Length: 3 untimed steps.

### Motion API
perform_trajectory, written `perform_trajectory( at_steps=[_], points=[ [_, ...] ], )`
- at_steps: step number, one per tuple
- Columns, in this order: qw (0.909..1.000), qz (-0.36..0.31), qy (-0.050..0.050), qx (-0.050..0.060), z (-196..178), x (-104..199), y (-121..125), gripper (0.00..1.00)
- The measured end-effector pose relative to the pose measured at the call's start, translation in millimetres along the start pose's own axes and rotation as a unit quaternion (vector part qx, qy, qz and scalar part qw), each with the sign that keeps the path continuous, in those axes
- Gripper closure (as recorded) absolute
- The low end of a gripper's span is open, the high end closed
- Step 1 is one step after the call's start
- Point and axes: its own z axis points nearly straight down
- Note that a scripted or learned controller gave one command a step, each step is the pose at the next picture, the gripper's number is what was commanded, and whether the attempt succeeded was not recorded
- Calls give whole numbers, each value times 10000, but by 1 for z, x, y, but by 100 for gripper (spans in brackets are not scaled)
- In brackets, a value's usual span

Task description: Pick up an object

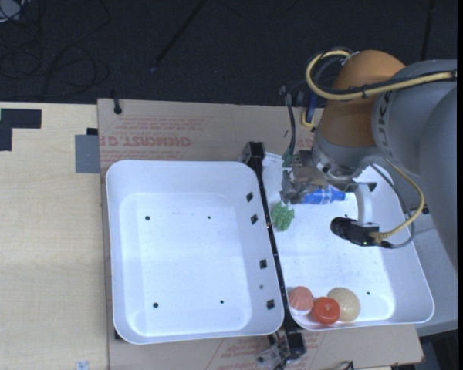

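Hovering over green object [282, 216], hand [293, 193], fingers possibly touching it

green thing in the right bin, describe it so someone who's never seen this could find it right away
Start at the right bin, the one the grey arm reaches into, and follow its left wall up past the middle. The green thing lies there against that wall, just below the gripper. It is small, leafy and crumpled, the only green item; the blue object sits to its right, and the round pieces cluster at the near edge.
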Motion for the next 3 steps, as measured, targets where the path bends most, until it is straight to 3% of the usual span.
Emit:
perform_trajectory(
  at_steps=[1, 2, 3],
  points=[
    [10000, 37, -12, 16, -24, -12, -70, 100],
    [10000, 10, -4, -7, -101, 31, -136, 100],
    [10000, 12, -11, -13, -121, 64, -120, 100]
  ],
)
